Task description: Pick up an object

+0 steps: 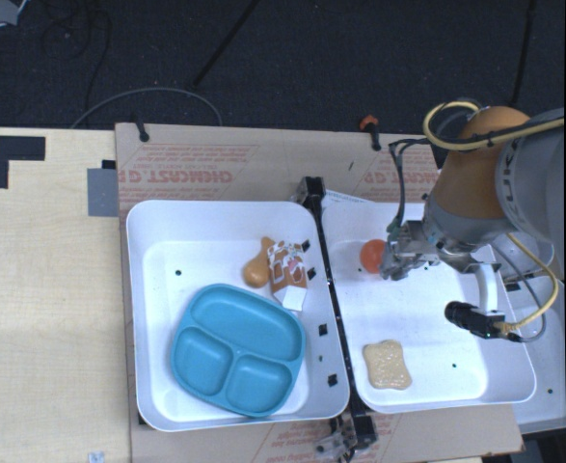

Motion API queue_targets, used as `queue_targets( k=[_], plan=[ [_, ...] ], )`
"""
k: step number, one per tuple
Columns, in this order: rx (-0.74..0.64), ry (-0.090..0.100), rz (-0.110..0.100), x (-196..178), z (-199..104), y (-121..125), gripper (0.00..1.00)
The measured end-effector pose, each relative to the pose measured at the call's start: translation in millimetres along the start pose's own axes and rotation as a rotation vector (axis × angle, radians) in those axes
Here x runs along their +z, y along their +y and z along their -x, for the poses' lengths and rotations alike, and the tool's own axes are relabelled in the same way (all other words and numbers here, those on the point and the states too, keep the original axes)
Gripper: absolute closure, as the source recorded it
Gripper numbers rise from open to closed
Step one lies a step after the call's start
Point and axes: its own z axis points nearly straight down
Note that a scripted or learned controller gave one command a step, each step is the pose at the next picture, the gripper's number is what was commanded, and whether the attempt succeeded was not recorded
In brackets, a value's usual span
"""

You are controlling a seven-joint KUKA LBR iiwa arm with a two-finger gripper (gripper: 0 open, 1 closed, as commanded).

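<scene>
A small red-orange ball (372, 256) lies in the right bin (514, 374) near its back left corner. My gripper (394, 265) reaches in from the right and sits right against the ball's right side, low in the bin. A beige, bread-like piece (388, 365) lies near the right bin's front. The left bin (152, 258) holds a blue divided tray (236, 349), an orange-brown toy (257, 269) and a brown and white packet (287, 268).
A black divider (326, 297) runs between the two bins. The arm's grey body and orange band (485, 177) hang over the right bin's back right part, with cables and a black fitting (475, 318) beside it.
</scene>
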Motion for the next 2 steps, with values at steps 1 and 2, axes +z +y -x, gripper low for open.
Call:
queue_targets(
  k=[1,2],
  plan=[
    [-0.001,0.000,0.001,-43.8,-1.2,5.9,1.00],
    [-0.001,-0.001,0.003,-96.4,0.2,6.4,1.00]
  ],
)
